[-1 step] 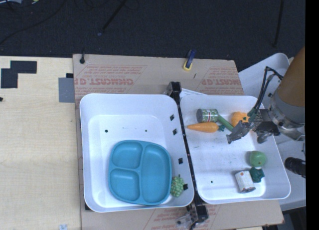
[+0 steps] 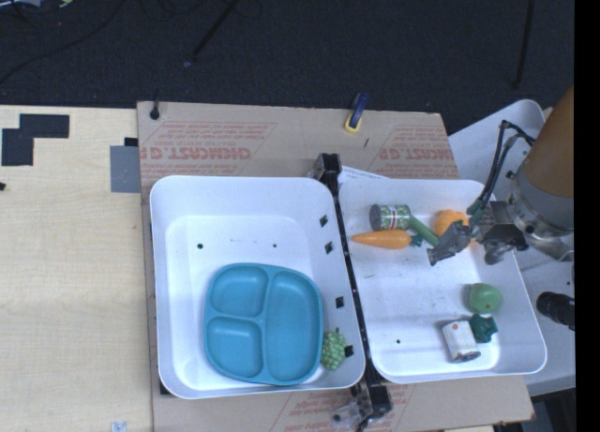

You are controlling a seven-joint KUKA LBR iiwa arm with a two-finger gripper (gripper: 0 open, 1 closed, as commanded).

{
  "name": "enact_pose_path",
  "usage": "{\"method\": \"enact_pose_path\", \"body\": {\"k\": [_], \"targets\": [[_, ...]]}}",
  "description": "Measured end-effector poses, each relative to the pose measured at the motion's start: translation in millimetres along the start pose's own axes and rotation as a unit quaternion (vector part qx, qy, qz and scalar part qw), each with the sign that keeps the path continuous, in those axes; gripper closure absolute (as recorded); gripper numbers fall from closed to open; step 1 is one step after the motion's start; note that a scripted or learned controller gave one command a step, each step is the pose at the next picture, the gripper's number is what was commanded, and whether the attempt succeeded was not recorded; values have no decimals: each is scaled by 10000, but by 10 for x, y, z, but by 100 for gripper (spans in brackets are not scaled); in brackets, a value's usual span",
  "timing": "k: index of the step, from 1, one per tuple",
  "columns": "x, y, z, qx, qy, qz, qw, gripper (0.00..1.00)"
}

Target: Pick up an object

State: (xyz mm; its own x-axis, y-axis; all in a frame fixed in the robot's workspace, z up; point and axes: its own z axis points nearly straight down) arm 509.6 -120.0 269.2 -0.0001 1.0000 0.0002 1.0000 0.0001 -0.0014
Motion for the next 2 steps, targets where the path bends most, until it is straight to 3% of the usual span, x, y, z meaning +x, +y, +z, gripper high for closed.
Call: {"method": "enact_pose_path", "body": {"k": [2], "targets": [[58, -109, 898, 33, 11, 0, 10000, 0]]}}
